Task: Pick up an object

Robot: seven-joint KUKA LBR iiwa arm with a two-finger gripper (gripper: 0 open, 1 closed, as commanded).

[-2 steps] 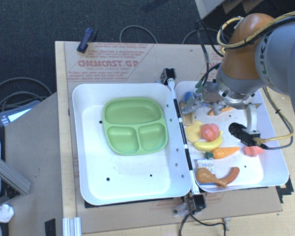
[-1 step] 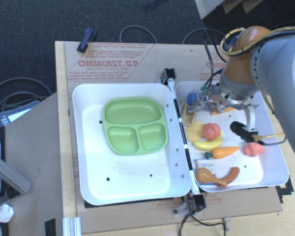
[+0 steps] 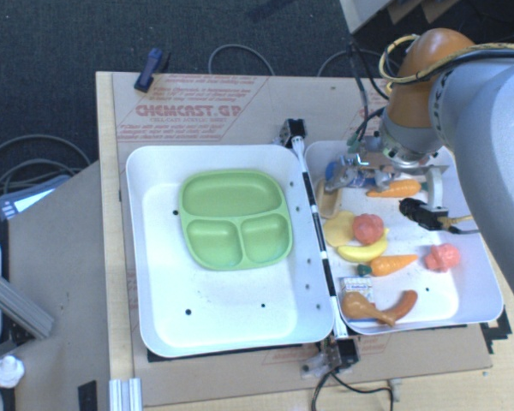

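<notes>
As I stood by the bench, the grey arm point(image 3: 488, 118) reached in from the right, its orange band point(image 3: 424, 62) bent over the far end of the right bin point(image 3: 475, 302). The gripper point(image 3: 366, 168) hung low over that bin's far left corner, pointing down into it. From where I looked I could not tell whether it was open or closed, nor whether anything was caught in it.

The things to be picked all lay in the right bin. An orange carrot point(image 3: 397, 189) lay just beside the gripper, on its near side, stretched roughly crosswise. Nearer to me sat a red tomato point(image 3: 368, 227), touching a yellow banana point(image 3: 364, 251) that curved under it. A second carrot point(image 3: 392, 265) lay just beside the banana, and a pink lump point(image 3: 441, 257) rested near that carrot's tip, toward the bin's right wall. At the near end lay a chicken drumstick point(image 3: 367, 307), with a curved brown piece point(image 3: 403, 303) against it.

The left bin point(image 3: 141, 229) held a green divided plate point(image 3: 236, 218), lying flat in its far half, well apart from the gripper. Both bins sat on a printed cardboard sheet point(image 3: 188, 110), and a blue clip point(image 3: 150, 69) lay at its far left corner.
</notes>
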